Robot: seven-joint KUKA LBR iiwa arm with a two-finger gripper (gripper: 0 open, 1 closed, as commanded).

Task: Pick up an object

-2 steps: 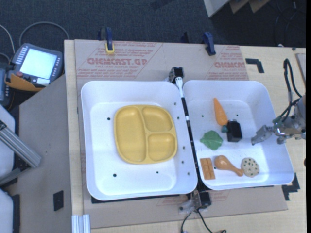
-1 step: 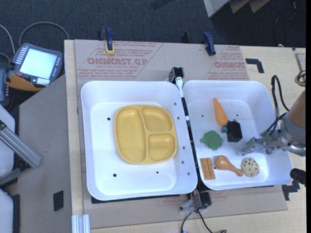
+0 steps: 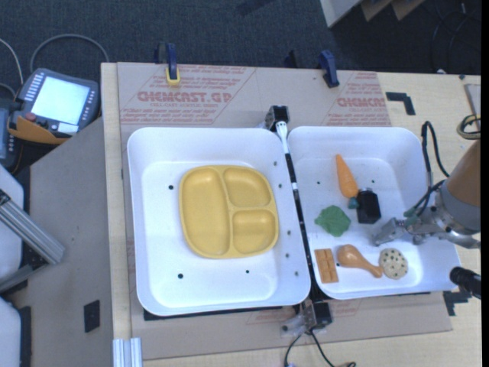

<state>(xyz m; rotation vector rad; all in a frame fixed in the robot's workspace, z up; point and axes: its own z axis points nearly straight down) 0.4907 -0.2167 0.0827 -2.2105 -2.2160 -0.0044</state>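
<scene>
The arm [image 3: 466, 193] runs off the right edge past its wrist, its gripper [image 3: 384, 234] too small to read, and the black block [image 3: 367, 206] hides the carrot's [image 3: 346, 176] lower tip.

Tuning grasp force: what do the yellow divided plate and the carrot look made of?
Yellow divided plate: probably hard moulded plastic, matte to satin; uniform colour, soft rounded compartment ridges, only faint sheen.
Carrot: looks like toy plastic or rubber, smooth; flat even orange, no natural texture. Too small to tell rigid from soft.
</scene>
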